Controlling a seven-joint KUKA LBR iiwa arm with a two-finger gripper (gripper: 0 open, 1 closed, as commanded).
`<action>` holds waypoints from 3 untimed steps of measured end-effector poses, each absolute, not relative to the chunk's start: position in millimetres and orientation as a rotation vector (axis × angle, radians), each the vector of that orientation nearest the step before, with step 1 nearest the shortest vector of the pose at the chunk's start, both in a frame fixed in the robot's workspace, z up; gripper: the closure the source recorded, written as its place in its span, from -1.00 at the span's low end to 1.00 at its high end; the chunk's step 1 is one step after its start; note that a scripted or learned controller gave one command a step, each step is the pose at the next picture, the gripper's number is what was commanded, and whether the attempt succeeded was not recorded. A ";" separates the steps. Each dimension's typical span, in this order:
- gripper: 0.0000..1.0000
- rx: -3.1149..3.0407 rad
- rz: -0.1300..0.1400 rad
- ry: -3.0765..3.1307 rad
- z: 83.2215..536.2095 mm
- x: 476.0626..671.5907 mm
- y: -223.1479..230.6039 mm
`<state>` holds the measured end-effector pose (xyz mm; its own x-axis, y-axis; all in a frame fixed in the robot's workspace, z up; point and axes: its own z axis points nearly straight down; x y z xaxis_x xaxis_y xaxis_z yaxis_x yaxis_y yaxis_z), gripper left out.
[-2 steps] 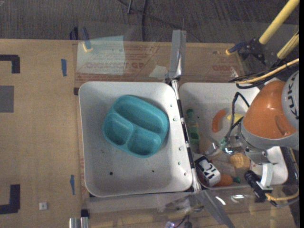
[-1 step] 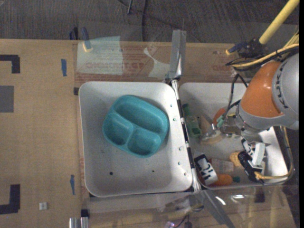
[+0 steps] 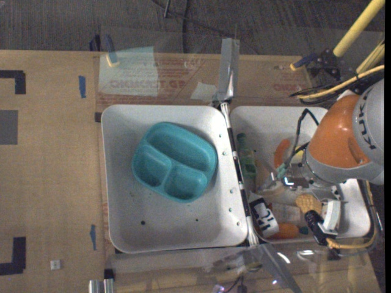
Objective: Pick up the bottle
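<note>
A green translucent bottle [image 3: 246, 159] lies along the left wall of the right bin [image 3: 360, 224]. My gripper [image 3: 278, 179] hangs low over the middle of that bin, just right of the bottle and slightly nearer the front. The grey arm with its orange band [image 3: 339, 139] reaches in from the right and hides much of the bin's right half. I see nothing clearly held at the gripper's tip.
The right bin also holds an orange round item [image 3: 282, 151], a tan waffle-like piece [image 3: 305, 200], a black-and-white item [image 3: 264, 216] and a small orange piece [image 3: 290, 229]. A teal divided plate [image 3: 175, 161] lies in the left bin [image 3: 122, 212].
</note>
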<state>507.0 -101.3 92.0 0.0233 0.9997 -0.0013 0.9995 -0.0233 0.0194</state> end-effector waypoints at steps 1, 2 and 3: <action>1.00 2.235 0.022 2.179 102.8 508.2 -102.4; 1.00 2.222 0.000 2.220 186.9 479.6 -142.3; 1.00 2.141 -0.001 2.301 199.0 479.6 -90.5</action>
